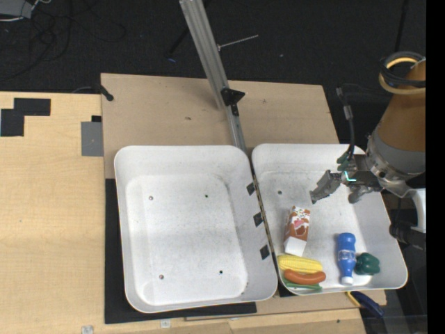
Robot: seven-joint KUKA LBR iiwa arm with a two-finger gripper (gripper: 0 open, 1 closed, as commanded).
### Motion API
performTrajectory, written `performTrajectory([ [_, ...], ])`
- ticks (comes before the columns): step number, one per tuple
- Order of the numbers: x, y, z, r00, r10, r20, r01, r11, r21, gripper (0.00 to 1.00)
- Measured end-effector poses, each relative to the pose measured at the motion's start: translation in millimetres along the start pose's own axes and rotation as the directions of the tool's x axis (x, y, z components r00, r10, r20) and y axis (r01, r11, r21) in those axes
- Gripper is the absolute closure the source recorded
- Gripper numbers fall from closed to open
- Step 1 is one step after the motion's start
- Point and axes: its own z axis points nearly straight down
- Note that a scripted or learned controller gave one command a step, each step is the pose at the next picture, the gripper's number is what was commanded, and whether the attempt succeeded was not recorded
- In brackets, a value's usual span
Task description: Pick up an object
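Observation:
In the right bin (292, 162) lie a red and white carton (298, 230), a yellow corn cob (300, 264) beside an orange-red sausage-like piece (304, 277), a blue bottle (345, 257) and a dark green lump (368, 262). My gripper (340, 186) hangs over the upper right part of this bin, its two fingers spread open with nothing between them. It is up and to the right of the carton and above the blue bottle.
The left bin (184, 225) sits beside the right one, with black clips (256, 218) along the shared rim. A slanted metal rail (212, 65) rises behind the bins. Wooden bench surface lies at left.

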Motion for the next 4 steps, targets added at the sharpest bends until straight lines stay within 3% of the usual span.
performTrajectory([
  [1, -1, 1, -2, 1.000, 0.004, 0.001, -0.004, 1.000, -0.004, 0.00],
  [3, 11, 6, 91, 1.000, 0.004, 0.000, -0.004, 1.000, 0.002, 0.00],
  [4, 13, 6, 155, 1.000, 0.004, -0.001, -0.004, 1.000, 0.003, 0.00],
])
